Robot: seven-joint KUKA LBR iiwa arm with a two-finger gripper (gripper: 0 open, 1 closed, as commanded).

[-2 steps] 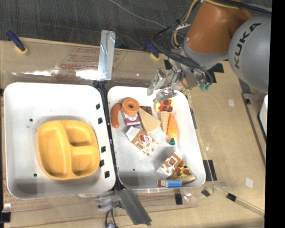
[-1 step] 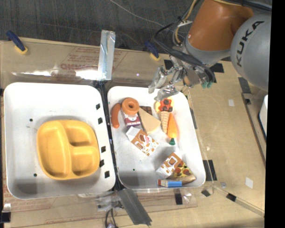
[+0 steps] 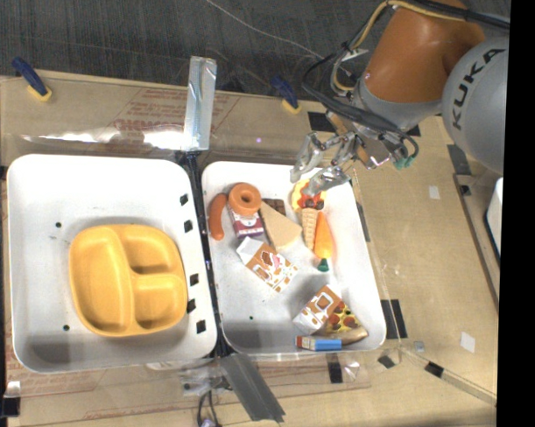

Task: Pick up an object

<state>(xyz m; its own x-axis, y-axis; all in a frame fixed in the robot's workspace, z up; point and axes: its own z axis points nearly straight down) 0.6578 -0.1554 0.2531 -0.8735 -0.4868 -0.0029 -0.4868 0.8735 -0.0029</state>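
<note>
Reaching from the right, arm (image 3: pixel 413 56) hangs pincer (image 3: pixel 320 169) over right bin (image 3: pixel 370 291).

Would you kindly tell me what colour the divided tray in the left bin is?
The divided tray is yellow, plain to see in the camera view.
</note>
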